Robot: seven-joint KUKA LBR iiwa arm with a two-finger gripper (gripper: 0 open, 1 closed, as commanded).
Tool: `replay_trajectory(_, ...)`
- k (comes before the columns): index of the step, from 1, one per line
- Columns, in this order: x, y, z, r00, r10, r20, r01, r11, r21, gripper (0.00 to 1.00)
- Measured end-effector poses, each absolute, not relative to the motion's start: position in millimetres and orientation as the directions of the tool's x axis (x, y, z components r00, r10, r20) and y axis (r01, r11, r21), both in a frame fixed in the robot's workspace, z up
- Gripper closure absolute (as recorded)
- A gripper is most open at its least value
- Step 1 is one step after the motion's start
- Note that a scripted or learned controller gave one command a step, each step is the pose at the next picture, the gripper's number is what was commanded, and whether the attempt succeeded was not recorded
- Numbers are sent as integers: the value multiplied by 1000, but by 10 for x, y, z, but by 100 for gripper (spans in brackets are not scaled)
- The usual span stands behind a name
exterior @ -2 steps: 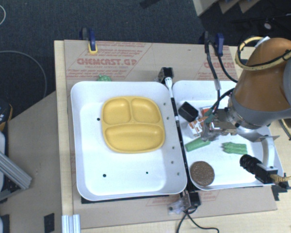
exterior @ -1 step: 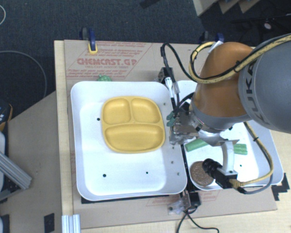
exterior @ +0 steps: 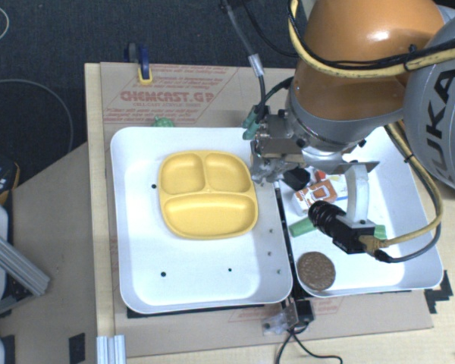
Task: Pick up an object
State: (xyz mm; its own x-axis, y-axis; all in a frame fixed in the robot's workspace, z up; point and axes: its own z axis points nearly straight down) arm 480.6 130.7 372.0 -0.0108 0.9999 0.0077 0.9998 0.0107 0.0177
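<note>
Camera view shows the arm (exterior: 364, 59) reaching in from the right and hanging over the inner edge of the right bin (exterior: 417, 271), its bulk hiding most of what lies below. The pincer (exterior: 277, 161) sits low over the seam between the two bins, at the near-left corner of the wrist; whether it is spread or closed, and whether anything is in it, I cannot tell, since the wrist housing covers it.

Candidates for the pick lie to either side. A yellow divided plate (exterior: 207, 194) rests flat in the left bin (exterior: 136, 279), just beside the pincer on its left, with its long side running across the bin. In the right bin, a small orange-and-white packet (exterior: 318, 194) lies just right of and below the pincer, and a brown round disc (exterior: 317, 271) sits farther toward the front rim.

By my reading the packet is the nearest small thing, so the coming move likely turns on a short shift right and toward the front.
</note>
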Motion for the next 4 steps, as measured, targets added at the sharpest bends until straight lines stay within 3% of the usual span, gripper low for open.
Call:
replay_trajectory(1,4796,1263,3737,-2,1000,0,1000,2,2,100)
replay_trajectory(2,4781,2064,3297,-7,1000,0,1000,7,-6,100)
replay_trajectory(3,4778,1230,2356,10,1000,-6,1000,-10,-12,100)
replay_trajectory(4,5565,2112,3288,-8,1000,5,1000,8,16,100)
